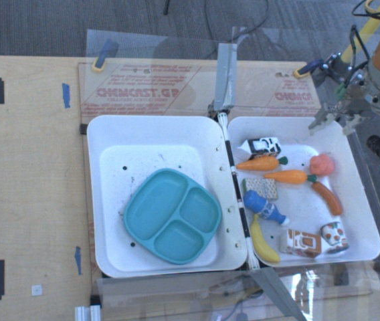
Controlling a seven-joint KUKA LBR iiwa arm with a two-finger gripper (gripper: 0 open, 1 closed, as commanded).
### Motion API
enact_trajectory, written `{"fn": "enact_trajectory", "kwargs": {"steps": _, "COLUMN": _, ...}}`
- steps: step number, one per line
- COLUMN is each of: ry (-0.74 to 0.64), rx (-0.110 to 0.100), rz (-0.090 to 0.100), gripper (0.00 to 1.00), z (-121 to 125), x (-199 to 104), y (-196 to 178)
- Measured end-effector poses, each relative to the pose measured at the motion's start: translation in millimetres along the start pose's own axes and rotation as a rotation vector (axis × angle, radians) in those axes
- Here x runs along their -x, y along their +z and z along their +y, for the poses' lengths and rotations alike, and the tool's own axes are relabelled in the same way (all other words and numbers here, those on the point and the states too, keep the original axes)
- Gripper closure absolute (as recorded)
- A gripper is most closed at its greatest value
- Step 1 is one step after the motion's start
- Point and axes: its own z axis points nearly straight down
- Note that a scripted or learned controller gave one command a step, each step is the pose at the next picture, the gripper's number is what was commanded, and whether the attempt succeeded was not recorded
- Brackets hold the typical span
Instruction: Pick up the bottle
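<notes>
The bottle is small and blue, with a paler blue neck and a cap at its lower-right end. It lies on its side in the right bin, near that bin's left wall, tilted so the fat end points up-left and the cap down-right. A banana lies just below it, a patterned packet touches its upper side, and a carrot lies above.
</notes>
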Motion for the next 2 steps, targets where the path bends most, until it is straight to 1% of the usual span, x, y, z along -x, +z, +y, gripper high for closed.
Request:
{"fn": "enact_trajectory", "kwargs": {"steps": 1, "ry": 0.316, "rx": -0.003, "rz": 0.001, "gripper": 0.0, "z": -53, "x": -72, "y": 103}}
{"fn": "enact_trajectory", "kwargs": {"steps": 2, "ry": 0.537, "rx": 0.035, "rz": -0.001, "gripper": 0.0, "z": -117, "x": -92, "y": 117}}
